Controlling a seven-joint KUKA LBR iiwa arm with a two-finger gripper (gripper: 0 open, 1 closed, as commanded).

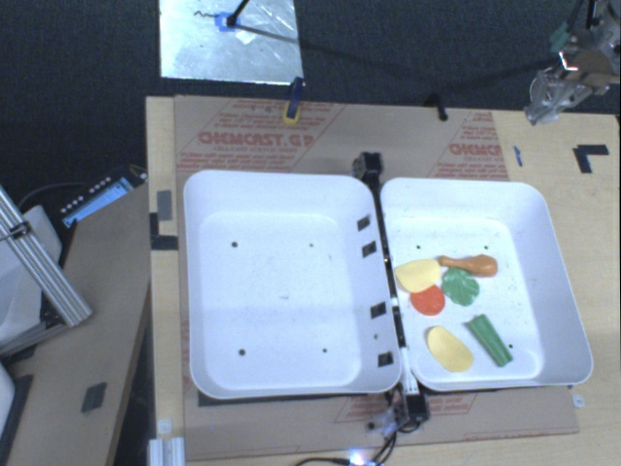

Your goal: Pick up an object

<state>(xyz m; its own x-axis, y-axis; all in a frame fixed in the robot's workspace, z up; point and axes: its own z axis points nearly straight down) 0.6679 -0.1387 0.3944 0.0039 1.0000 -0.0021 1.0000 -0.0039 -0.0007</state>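
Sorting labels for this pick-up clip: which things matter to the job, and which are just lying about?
Job: gripper; right bin with drumstick, green leafy piece, red disc, two yellow pieces, green stick.
Lying about: left bin, foil sheet, cardboard.

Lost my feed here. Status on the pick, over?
Gripper high at top right, outside the bins, nothing seen in it. Toys bunched in the right bin: drumstick, green stick. Path clear.
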